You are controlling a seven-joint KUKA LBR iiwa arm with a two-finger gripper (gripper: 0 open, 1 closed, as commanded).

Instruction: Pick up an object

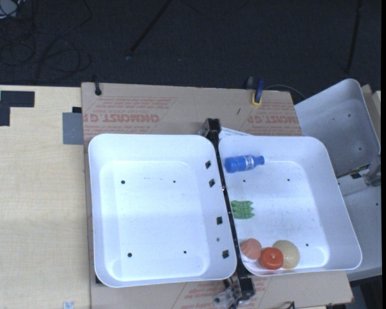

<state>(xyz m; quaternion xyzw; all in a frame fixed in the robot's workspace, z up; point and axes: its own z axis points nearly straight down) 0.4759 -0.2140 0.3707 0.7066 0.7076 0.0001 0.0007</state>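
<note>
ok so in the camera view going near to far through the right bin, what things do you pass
red round piece with the pink piece and tan round piece beside it at about the same depth → green object → blue bottle lying on its side at the far end

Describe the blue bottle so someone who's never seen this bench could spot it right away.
Start at the right bin of the two white ones. Look to its far end, beside the black divider between the bins. The blue bottle lies on its side there, apart from the green item and the round pieces in the near corner, and it is the one blue thing.
</note>
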